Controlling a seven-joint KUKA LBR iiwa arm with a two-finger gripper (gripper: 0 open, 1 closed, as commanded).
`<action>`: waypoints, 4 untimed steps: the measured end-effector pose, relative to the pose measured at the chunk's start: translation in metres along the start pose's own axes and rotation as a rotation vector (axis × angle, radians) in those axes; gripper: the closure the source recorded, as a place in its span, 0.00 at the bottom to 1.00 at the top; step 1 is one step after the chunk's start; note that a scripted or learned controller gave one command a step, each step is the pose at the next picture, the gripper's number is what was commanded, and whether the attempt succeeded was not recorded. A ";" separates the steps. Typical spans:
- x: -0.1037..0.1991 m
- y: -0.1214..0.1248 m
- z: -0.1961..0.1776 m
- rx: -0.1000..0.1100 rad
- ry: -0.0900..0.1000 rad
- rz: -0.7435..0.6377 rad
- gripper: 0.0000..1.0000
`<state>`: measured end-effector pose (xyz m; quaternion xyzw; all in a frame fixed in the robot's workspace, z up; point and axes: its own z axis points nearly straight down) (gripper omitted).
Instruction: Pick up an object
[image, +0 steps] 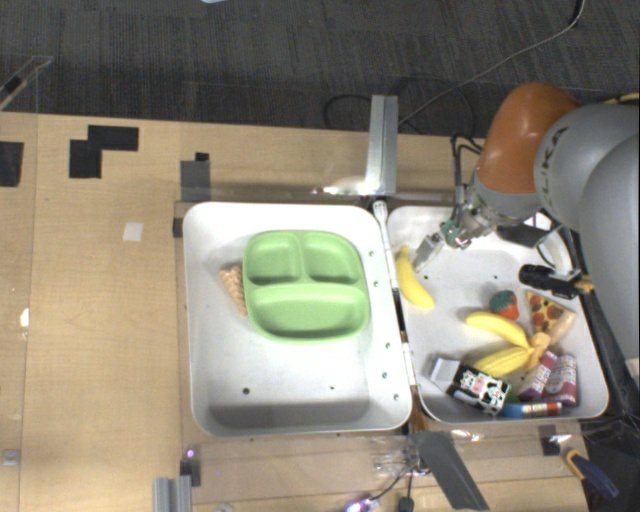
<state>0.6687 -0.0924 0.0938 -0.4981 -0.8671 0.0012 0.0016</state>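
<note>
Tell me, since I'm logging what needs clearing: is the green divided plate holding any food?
Empty. All three compartments of the green plate show bare green; the waffle-like piece lies beside it on the left bin's floor.

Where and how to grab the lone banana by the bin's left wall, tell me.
Grip the lone banana across its thick middle, coming straight down. It lies flat, running along the right bin's left wall, so the fingers probably need to straddle its narrow width with room on the wall side.

Tan, textured item in left bin mostly hidden beneath green divided tray; identity unclear. Arm cut off by right edge. Gripper too small and blurred to judge. Clutter by bunch of bananas overlapping, small items hard to identify.
</note>
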 end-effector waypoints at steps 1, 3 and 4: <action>-0.006 -0.048 -0.024 -0.011 -0.007 -0.004 0.00; 0.000 -0.008 0.000 0.002 -0.003 -0.269 0.00; 0.000 -0.028 -0.028 -0.011 -0.006 0.072 0.00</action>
